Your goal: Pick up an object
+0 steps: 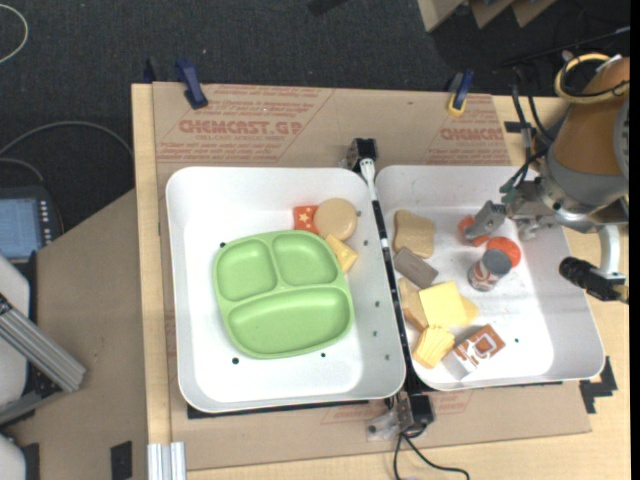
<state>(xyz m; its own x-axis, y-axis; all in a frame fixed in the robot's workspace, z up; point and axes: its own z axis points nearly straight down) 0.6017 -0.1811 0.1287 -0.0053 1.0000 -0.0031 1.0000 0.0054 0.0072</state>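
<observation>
The arm is reaching down into the right bin to pick something.

The gripper (pixel 487 225) hangs low at the far side of the right bin (pixel 570 353), just beside a small can (pixel 487 270) with an orange top. I cannot tell if it is apart or together. Nothing looks picked up yet. I think it next has to go down around the can, squeeze, then lift. The green tray (pixel 283 294) sits in the left bin (pixel 190 268).

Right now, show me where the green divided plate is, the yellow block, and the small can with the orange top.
green divided plate (pixel 284 294): camera view, on the ridge between its compartments.
yellow block (pixel 442 304): camera view, middle of its top face.
small can (pixel 487 268): camera view, on its grey side below the orange top.
</observation>
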